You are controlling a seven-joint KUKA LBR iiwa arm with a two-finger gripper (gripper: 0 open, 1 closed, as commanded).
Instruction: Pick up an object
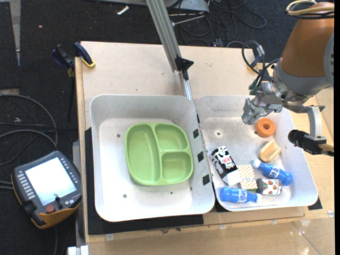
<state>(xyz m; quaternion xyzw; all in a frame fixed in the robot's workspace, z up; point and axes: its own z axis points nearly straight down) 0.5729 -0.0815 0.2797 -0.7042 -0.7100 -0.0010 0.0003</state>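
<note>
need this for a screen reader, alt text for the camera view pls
A grey and orange robot arm's gripper hangs over the right bin beside an orange ring, with small toys and bottles clustered nearby. The left bin holds a green divided plate.

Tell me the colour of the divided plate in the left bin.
Light green. The divided plate shows clearly in the camera view, lying flat in the left bin.

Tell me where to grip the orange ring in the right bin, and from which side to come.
Come from straight above. The orange ring lies flat on the right bin floor with its hole facing up, so one finger could likely drop into the hole and the other outside, pinching the band. Take the left part: the pincer hovers there, and the tan block lies on the near side.
</note>
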